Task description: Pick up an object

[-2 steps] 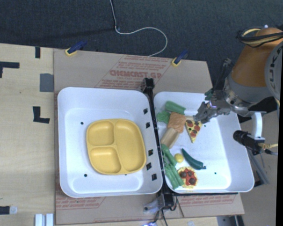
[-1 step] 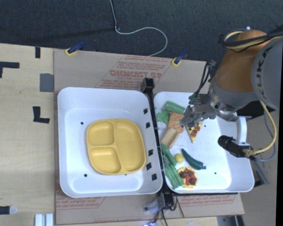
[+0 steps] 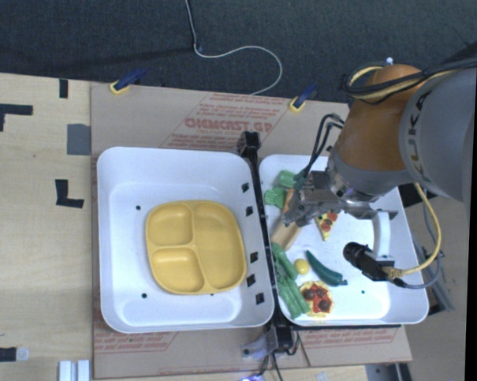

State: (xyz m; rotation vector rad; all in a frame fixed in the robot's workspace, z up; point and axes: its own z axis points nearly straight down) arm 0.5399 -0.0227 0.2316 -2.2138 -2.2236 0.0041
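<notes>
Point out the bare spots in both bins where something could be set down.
Left bin: a bare white band all round the yellow plate, widest along its far wall. Right bin: crowded with toy food along the divider; the tool hangs there. A small free patch lies near its front right corner.

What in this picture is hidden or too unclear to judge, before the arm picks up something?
- Gripper, camera view: small and dark against the toys, so its opening and any grasp cannot be judged.
- Right bin: the arm covers its far part; anything beneath is hidden.
- Green toy: partly behind the gripper, shape unclear.
- Pizza toy: too small for details.
</notes>
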